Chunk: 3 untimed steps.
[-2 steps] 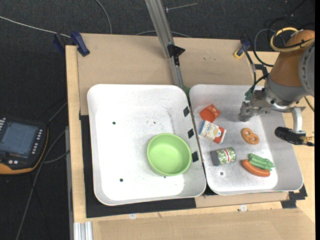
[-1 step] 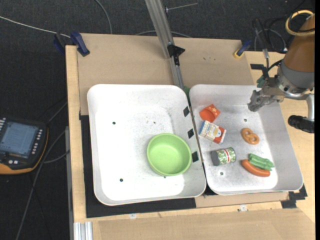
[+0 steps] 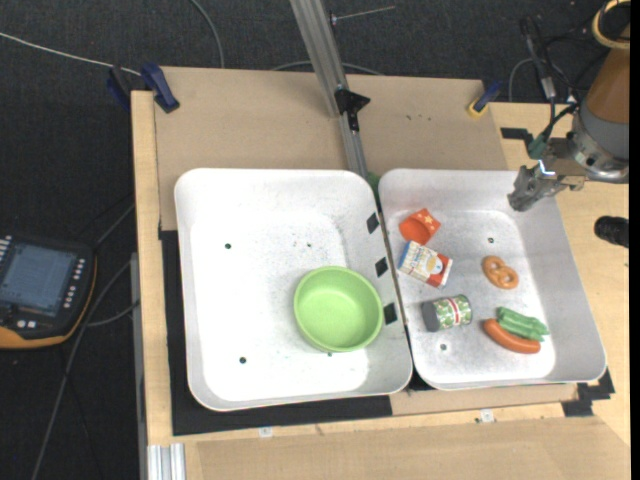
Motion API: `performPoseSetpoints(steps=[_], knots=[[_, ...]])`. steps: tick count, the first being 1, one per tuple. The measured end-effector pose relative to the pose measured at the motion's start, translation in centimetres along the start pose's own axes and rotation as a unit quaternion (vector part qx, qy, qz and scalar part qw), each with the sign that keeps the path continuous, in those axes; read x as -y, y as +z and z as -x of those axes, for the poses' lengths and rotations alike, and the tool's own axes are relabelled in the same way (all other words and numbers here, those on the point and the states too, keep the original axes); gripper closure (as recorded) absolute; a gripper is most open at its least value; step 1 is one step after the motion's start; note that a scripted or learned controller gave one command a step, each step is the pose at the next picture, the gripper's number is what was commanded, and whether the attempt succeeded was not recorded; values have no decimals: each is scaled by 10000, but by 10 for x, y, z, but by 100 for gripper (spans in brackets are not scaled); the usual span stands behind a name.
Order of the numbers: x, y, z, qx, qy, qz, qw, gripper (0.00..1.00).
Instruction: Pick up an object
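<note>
My jaws (image 3: 527,190): hanging over the upper right rim of the right bin, nothing between them; from this slant I cannot tell whether they are wide or narrow.
My arm (image 3: 610,118): grey, with the orange band high at the right edge, reaching in from the right.
Right bin (image 3: 570,298): shallow, white, speckled; all the small things lie in it.
Orange carton (image 3: 420,227): small, orange-red, folded top, upper left part of the right bin.
Milk carton (image 3: 425,264): white with orange and green print, lying on its side just below the orange carton.
Can (image 3: 446,313): short, lying on its side, grey lid end toward the left, green and red label, just below the milk carton.
Pretzel (image 3: 499,272): brown, twisted, flat on the bin floor, right of the milk carton and apart from it.
Hot dog (image 3: 512,337): orange-red, lying low in the right part of the bin.
Green vegetable piece (image 3: 524,322): ridged, touching the hot dog's upper side.
Left bin (image 3: 230,218): white, beside the right bin.
Green bowl (image 3: 338,309): round, light green, upright, at the lower right of the left bin.
Table (image 3: 260,118): tan board under both bins, blue clamp (image 3: 158,86) at its upper left corner.
</note>
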State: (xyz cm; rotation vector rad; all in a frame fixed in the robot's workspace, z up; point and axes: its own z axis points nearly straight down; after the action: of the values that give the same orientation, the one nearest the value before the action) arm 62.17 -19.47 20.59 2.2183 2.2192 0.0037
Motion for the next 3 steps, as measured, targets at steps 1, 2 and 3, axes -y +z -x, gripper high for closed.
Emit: performPoseSetpoints(steps=[1, 2, 3], knots=[[-11, -51, -3, 1, -3, 6, 10000, 100], [-1, -39, -54, -11, -18, -21, 10000, 100], [2, -43, -113, -13, -24, -19, 10000, 100]])
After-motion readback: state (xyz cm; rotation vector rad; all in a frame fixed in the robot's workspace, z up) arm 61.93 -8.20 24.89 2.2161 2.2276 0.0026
